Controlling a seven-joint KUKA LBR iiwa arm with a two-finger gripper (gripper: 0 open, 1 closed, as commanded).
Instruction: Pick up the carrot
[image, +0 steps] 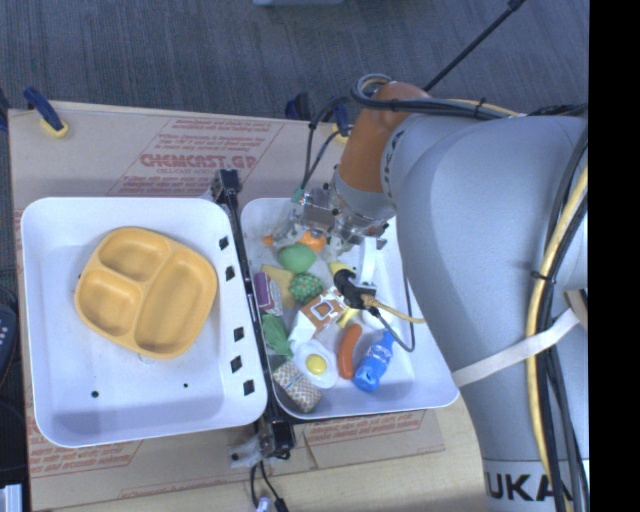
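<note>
Glossy white plastic bins (60, 400), matt yellow plate (146, 291).

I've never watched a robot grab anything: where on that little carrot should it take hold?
Judging from above, across the middle of the carrot, coming straight down. Only a small orange piece shows beneath the gripper, with the green toy close beside it, so a sideways approach looks blocked.

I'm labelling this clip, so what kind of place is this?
Probably a robotics lab test bench: a robot arm over two white bins, toy food and a yellow plate.
</note>
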